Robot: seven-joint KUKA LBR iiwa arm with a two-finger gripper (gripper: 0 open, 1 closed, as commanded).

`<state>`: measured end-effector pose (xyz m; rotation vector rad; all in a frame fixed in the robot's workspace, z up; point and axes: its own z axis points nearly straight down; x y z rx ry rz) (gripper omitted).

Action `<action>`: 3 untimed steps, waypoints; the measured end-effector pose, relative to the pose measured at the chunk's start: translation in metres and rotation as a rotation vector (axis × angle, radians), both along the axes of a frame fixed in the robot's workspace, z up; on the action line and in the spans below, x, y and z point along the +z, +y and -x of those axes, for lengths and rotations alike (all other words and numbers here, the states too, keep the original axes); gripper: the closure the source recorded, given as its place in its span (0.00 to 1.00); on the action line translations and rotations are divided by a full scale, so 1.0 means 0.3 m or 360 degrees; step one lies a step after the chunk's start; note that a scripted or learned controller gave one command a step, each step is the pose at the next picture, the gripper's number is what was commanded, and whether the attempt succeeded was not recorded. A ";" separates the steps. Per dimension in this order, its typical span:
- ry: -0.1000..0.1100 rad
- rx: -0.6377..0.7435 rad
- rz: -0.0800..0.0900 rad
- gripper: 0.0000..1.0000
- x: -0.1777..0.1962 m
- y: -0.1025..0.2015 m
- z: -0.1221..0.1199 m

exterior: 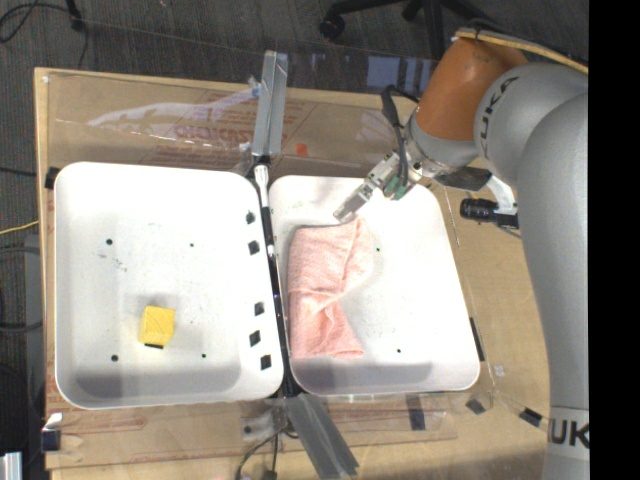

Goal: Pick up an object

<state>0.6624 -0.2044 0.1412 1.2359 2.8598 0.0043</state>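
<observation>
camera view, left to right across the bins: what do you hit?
left bin → yellow block → divider between bins → pink cloth → gripper → grey arm

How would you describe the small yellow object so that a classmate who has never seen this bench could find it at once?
Start with the two white bins side by side and take the left bin. Look toward its near edge, left of centre, where the yellow block lies on the bin floor. It is small, squarish and bright yellow, unlike the large crumpled pink cloth in the right bin.
</observation>
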 end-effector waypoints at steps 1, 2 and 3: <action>-0.0008 0.0165 0.0012 0.00 -0.008 -0.018 0.004; -0.0011 0.0054 0.0003 0.00 -0.011 -0.013 0.001; -0.0010 0.0180 0.0016 0.00 -0.012 -0.021 0.003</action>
